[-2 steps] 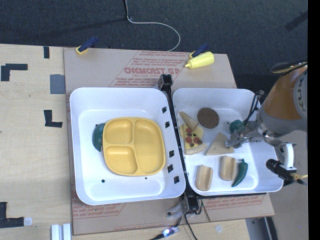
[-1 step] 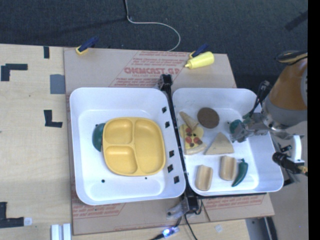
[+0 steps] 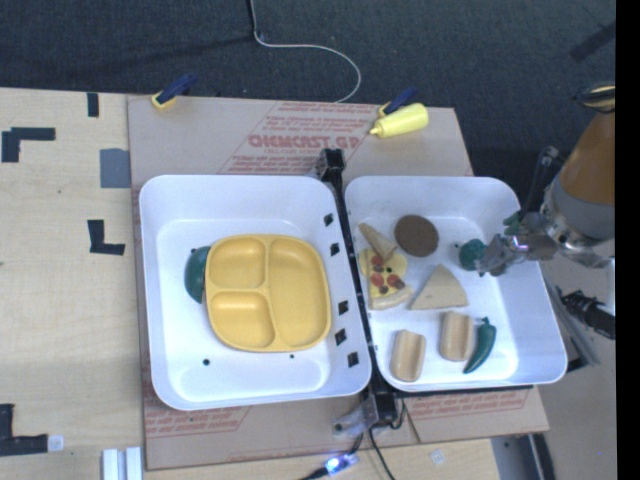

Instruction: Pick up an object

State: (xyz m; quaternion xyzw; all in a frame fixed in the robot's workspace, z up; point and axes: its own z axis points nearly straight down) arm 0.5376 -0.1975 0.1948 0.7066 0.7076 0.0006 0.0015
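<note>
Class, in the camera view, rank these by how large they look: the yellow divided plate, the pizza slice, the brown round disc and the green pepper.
1. yellow divided plate, by far the largest
2. pizza slice
3. brown round disc and green pepper: these look too alike in size to rank.

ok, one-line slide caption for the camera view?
KUKA arm's gripper hovers over the right bin of toy food beside a teal object; yellow divided plate in the left bin.

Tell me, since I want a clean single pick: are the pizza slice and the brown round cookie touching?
Apart. The camera view shows white bin floor between the pizza slice and the brown round cookie, which lies up and right of it.
</note>
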